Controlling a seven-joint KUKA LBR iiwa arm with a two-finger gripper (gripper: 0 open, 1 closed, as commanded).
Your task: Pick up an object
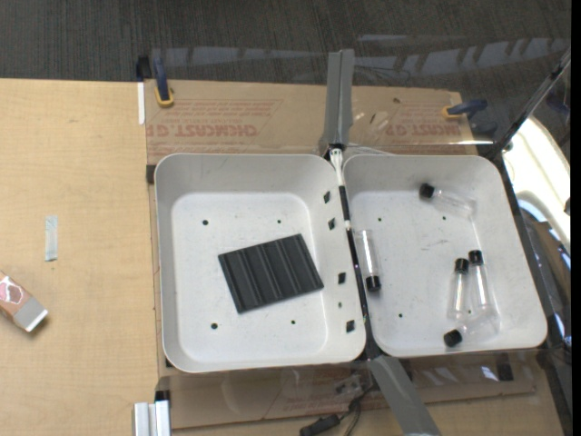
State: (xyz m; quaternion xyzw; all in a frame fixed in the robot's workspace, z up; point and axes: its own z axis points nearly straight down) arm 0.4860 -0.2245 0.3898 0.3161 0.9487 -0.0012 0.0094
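Ribbed black mat (270, 272) lies mid-bin, walls apart.

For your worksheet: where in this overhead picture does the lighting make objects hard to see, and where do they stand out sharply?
In the camera view, the clear black-capped plastic tubes nearly vanish against the glossy right white bin; the dark ribbed rectangular mat contrasts sharply with the left white bin; bright glare washes out the right edge.

A dark grey ribbed rectangular mat (270, 272) lies tilted near the middle of the left shallow white bin (172, 334). In the right shallow white bin (508, 334), five clear plastic tubes with black caps lie scattered: one (369, 260) along the left wall, one (443, 198) near the far edge, and three (470, 300) clustered by the near right corner.
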